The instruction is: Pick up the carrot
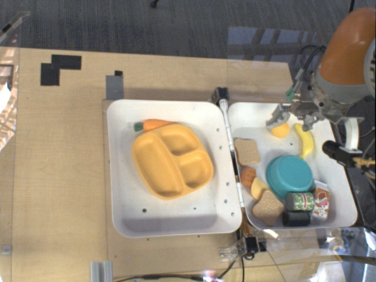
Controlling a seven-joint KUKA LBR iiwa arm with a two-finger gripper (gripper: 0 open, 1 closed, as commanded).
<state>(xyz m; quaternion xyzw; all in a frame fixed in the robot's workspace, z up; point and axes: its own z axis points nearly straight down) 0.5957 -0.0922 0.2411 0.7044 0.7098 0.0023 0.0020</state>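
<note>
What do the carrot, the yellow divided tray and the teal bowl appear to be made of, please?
Carrot: probably toy plastic, with flat uniform orange and a solid green stub, no natural texture.
Yellow divided tray: likely moulded plastic, with rounded compartments and a soft satin sheen.
Teal bowl: probably plastic too, with even colour and a smooth matte surface; the view leaves this open.

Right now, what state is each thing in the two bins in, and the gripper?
Carrot: lying in left bin, against the tray's far edge, not gripped.
Tray: upright, nothing in its compartments.
Banana: lying in right bin.
Bowl: teal, upside down.
Can: on its side.
Gripper: above right bin, near a yellow piece.
</note>
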